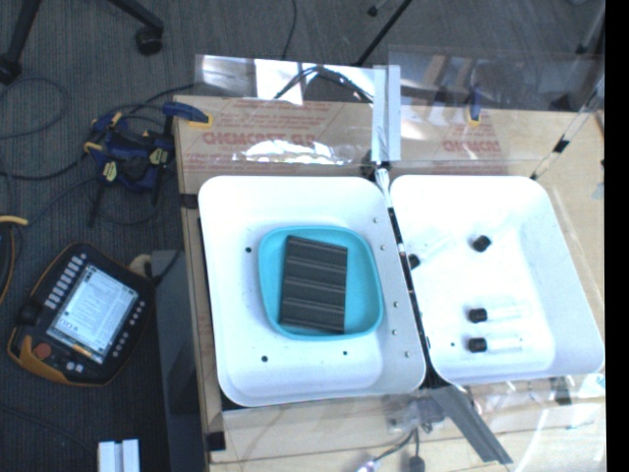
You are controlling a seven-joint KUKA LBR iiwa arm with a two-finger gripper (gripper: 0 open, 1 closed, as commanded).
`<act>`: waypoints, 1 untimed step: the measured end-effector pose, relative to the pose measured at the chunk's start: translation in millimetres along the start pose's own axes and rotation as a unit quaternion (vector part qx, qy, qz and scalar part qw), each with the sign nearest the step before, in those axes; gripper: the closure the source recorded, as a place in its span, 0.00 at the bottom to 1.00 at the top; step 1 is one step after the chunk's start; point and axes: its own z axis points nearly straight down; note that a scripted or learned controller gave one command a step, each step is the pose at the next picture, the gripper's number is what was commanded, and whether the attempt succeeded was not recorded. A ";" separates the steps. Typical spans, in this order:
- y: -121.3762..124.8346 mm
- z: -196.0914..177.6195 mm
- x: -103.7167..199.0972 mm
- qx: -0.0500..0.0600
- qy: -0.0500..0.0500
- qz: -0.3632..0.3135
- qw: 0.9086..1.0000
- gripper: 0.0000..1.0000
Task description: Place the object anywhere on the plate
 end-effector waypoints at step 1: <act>-1.5 106.2 -0.3 0.002 -0.002 0.007 1.000 0.00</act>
